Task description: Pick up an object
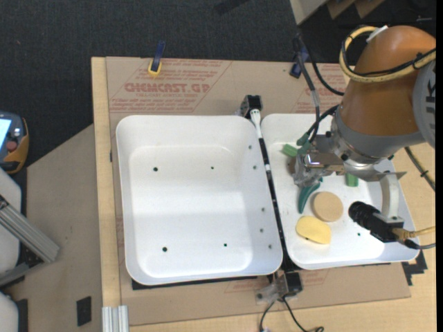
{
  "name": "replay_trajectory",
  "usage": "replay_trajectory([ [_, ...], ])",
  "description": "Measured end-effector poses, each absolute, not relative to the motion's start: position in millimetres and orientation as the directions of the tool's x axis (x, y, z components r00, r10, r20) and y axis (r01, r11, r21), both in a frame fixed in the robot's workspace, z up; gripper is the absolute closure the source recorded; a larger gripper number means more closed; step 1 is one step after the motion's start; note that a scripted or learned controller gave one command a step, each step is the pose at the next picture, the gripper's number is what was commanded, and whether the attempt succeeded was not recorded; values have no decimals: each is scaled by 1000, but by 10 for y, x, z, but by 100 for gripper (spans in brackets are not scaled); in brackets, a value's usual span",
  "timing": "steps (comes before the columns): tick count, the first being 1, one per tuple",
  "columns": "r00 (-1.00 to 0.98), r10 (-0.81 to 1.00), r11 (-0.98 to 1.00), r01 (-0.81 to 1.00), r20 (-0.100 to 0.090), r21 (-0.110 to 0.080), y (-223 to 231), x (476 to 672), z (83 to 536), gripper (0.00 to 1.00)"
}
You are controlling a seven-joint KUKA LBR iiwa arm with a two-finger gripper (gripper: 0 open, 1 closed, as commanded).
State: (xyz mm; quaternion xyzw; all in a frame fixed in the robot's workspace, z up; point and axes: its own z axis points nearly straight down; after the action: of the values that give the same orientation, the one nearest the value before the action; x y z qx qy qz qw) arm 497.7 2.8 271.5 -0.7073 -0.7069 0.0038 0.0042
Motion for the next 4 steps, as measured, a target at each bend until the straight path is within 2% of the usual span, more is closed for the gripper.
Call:
replay_trajectory([
  [1,-1,1000,1,1000,0,10,-5,5101,3504,100],
  [2,-6,1000,6,1000,2,16,453,5284,4614,100],
  [3,0,1000,0,1000,-1,-18,587,5134,2916,100],
  [4,0,1000,0,1000,1,5,495,4936,3403,100],
])
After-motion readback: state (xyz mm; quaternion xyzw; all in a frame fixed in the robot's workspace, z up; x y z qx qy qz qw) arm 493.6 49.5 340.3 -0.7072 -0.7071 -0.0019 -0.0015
